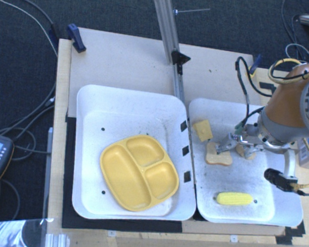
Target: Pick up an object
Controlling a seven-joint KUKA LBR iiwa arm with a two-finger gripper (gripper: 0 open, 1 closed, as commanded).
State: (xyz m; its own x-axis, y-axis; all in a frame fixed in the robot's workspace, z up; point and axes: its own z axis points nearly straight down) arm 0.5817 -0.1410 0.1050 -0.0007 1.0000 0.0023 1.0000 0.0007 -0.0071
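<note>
In the right bin (282, 218), my gripper (231, 145) hangs low over the upper middle, reaching in from the right. Its tip is just above the right edge of a tan bread slice (217, 156). A small tan piece (246, 152) lies partly under the gripper body. Left of the gripper, near the divider, lies a pale yellow cheese-like block (202, 129). A yellow corn cob (234, 199) lies near the bin's front edge. I see nothing lifted off the bin floor.
The left bin (90, 107) holds a yellow divided plate (139, 171). A metal pole (169, 22) slants up from the divider between the bins. A blue clamp (75, 36) sits at the bench's back left corner.
</note>
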